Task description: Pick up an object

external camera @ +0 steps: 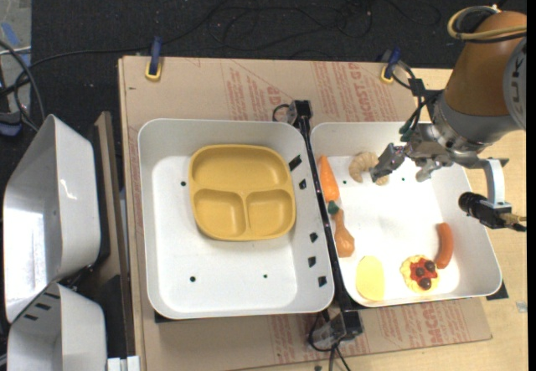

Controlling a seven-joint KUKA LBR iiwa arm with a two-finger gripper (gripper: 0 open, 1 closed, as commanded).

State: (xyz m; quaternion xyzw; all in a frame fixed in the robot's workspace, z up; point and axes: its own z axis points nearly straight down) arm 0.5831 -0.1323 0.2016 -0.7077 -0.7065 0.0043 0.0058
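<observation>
Divided plate (243,192) in left bin (159,218); carrot (328,179), sausage (444,244), pizza slice (420,271) in right bin (481,277).

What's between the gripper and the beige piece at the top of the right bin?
Nothing visible. The gripper is right beside the beige piece, with just bare floor of the right bin around them. The carrot lies further left, out of the way.

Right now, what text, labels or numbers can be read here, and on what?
Red print on the board under the bins: mirrored and faint, not readable with confidence.
More red print along the board's front edge: also too blurred to read.
Tray, bins, food and arm: no text seen.
</observation>
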